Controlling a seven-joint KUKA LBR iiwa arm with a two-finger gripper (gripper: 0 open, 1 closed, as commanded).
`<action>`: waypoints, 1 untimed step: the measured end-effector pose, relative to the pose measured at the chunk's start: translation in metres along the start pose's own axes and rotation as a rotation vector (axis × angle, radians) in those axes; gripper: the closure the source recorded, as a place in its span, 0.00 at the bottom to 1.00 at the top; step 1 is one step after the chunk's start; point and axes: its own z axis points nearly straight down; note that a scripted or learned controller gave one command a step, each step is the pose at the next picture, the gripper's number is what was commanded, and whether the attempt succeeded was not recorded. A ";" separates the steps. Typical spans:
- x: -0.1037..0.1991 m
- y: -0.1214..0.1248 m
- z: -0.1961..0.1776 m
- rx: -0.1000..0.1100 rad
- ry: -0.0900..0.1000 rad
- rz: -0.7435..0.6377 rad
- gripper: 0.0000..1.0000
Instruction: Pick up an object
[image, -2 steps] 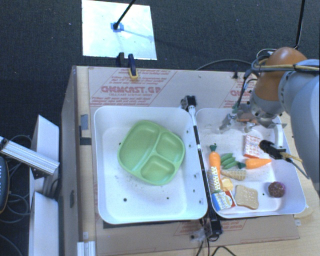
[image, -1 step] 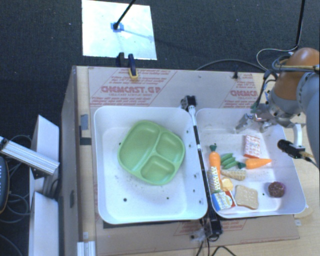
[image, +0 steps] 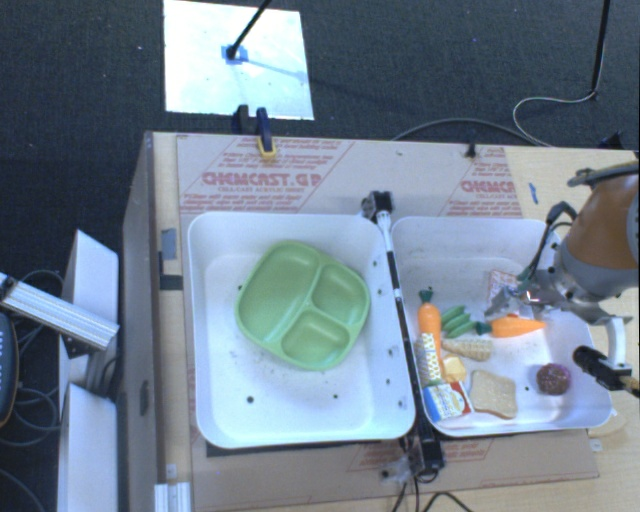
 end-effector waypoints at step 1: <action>0.000 0.001 -0.011 -0.004 -0.001 -0.002 1.00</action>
